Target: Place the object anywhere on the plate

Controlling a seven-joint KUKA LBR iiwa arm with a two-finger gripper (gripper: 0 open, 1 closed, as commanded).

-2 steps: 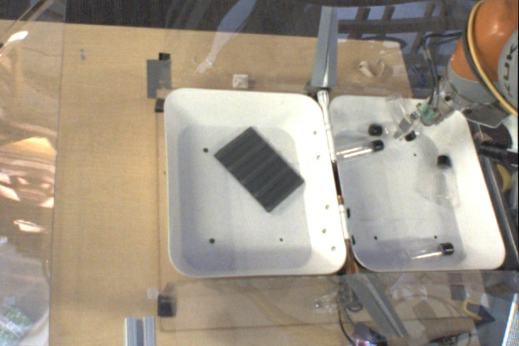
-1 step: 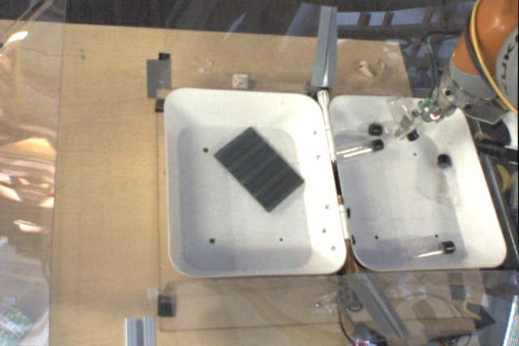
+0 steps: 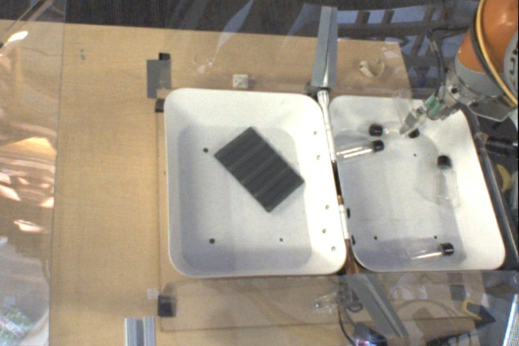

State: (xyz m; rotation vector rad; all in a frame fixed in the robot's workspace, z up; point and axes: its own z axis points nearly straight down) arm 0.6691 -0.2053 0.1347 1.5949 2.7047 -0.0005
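Observation:
A dark grey ribbed plate [image 3: 259, 168] lies flat and turned at an angle in the middle of the left bin [image 3: 188, 255]. Several clear tubes with black caps lie in the right bin [image 3: 478, 259]: one [image 3: 359, 148] by its left wall, one [image 3: 443, 176] at the right, one [image 3: 427, 252] near the front edge. A lone black cap [image 3: 375, 129] sits near the back left. My gripper [image 3: 413, 126] hangs low over the back of the right bin, just right of that cap and far from the plate. Something small and dark shows at its tip; I cannot make out what.
The grey arm with its orange band [image 3: 496, 28] comes in from the upper right. A metal divider post [image 3: 325, 44] stands behind the gap between the bins. Wooden bench top [image 3: 97, 174] surrounds the bins, with clear panels at the left.

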